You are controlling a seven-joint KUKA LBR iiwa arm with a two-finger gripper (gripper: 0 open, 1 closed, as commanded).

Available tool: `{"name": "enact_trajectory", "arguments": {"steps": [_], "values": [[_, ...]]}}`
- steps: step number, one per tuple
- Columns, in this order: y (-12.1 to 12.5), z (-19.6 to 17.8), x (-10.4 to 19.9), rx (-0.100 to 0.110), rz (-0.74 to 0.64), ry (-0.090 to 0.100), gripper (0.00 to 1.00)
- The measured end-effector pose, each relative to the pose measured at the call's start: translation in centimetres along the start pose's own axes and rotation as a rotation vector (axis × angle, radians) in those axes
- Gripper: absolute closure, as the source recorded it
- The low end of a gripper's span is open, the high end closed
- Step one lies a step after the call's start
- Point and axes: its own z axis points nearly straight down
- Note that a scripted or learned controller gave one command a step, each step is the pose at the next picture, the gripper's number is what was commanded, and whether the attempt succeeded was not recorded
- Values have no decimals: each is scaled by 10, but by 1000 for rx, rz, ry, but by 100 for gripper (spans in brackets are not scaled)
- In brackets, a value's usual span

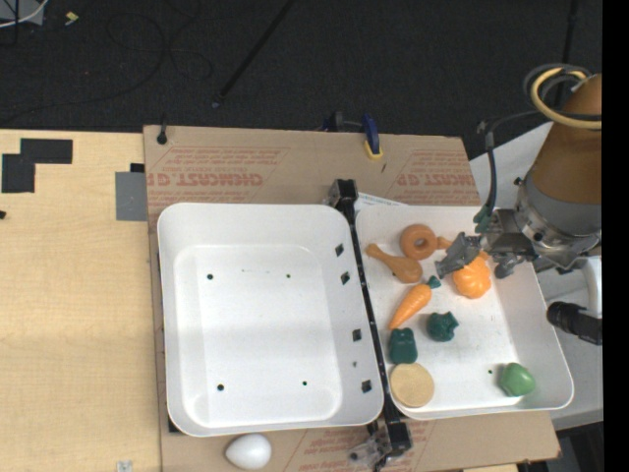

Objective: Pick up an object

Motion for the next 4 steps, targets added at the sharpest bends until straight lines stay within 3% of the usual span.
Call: {"name": "enact_trajectory", "arguments": {"steps": [1, 2, 3, 4], "values": [[15, 136, 2, 10, 0, 2, 0], [16, 118, -1, 3, 8, 1, 100], [107, 94, 18, -11, -4, -2, 100], [92, 150, 25, -10, -2, 0, 100]]}}
